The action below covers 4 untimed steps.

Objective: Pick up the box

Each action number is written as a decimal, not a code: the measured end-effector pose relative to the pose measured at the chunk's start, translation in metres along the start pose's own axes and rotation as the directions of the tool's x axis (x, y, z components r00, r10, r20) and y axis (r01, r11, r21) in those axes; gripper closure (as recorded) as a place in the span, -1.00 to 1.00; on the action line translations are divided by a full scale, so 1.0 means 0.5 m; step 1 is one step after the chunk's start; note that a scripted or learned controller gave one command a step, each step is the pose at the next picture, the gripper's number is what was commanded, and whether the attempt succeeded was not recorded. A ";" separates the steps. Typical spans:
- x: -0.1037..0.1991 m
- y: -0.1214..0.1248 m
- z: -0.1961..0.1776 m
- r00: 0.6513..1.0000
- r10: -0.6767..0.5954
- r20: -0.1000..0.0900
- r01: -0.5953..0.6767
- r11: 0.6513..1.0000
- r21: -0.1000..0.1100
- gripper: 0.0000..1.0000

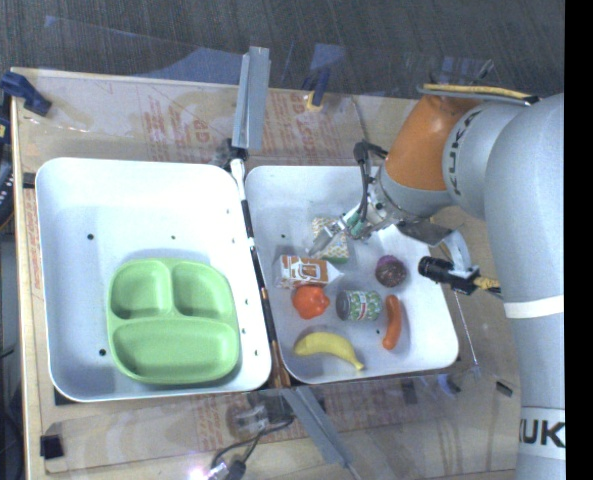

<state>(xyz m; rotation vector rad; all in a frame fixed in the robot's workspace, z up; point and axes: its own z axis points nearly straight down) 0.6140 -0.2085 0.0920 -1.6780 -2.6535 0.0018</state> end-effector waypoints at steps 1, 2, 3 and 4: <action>-0.001 0.003 -0.023 1.000 -0.004 0.002 0.004 1.000 -0.001 1.00; 0.146 -0.026 -0.012 1.000 0.021 0.013 -0.021 1.000 -0.007 1.00; 0.186 0.072 -0.007 0.837 0.547 -0.001 -0.547 0.837 0.000 1.00; 0.253 0.076 -0.240 0.915 0.402 -0.001 -0.402 0.915 0.000 1.00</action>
